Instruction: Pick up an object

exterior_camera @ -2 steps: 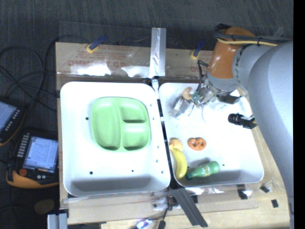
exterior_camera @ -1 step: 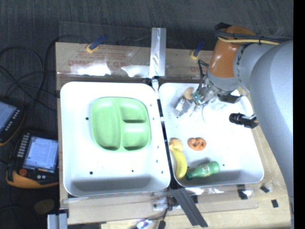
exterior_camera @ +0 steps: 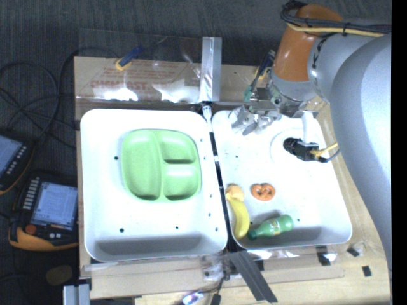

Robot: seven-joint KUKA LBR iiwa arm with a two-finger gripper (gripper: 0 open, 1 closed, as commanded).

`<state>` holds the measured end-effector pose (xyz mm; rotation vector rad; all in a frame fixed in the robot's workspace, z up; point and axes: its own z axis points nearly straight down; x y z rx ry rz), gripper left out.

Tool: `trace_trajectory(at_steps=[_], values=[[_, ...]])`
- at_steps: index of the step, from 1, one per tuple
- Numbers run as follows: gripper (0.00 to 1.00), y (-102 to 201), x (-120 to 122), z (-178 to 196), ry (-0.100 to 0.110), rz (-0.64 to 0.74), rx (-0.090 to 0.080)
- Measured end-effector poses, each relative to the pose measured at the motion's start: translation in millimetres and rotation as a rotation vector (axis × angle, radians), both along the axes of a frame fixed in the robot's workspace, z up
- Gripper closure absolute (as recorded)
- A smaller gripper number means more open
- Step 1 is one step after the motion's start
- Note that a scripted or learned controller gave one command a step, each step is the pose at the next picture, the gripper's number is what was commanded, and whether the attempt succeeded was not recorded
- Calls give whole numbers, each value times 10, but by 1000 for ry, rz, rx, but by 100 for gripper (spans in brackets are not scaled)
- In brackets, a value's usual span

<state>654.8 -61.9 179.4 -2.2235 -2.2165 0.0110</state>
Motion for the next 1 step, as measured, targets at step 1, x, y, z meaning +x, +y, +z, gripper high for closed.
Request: trace_trajectory(at_steps=[1], values=[[100,373,-583,651,0,221,2]])
